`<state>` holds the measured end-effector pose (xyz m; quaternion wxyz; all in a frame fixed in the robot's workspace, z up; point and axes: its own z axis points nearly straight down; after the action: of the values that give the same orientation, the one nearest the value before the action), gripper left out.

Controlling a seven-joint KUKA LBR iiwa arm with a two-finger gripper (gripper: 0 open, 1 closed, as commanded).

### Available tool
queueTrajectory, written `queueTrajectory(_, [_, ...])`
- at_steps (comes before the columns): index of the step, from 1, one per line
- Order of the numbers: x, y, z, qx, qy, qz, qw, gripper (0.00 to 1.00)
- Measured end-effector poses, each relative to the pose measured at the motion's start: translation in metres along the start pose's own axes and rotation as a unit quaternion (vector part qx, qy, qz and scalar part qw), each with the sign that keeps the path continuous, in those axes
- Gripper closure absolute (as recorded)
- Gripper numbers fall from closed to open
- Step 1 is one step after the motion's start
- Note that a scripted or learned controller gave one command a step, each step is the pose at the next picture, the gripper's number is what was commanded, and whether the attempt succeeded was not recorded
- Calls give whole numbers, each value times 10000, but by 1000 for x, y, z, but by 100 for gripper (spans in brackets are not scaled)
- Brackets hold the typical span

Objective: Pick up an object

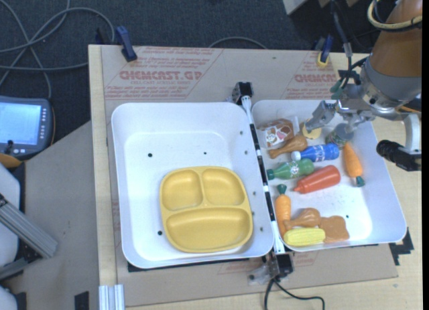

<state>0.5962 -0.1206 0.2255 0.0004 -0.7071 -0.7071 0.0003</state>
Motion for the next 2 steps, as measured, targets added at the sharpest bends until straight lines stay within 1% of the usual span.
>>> queueTrajectory(1, [3, -6, 119, -92, -24, 3, 10000, 0])
queueTrajectory(2, [6, 8, 128, -177, -76, -6, 9998, 0])
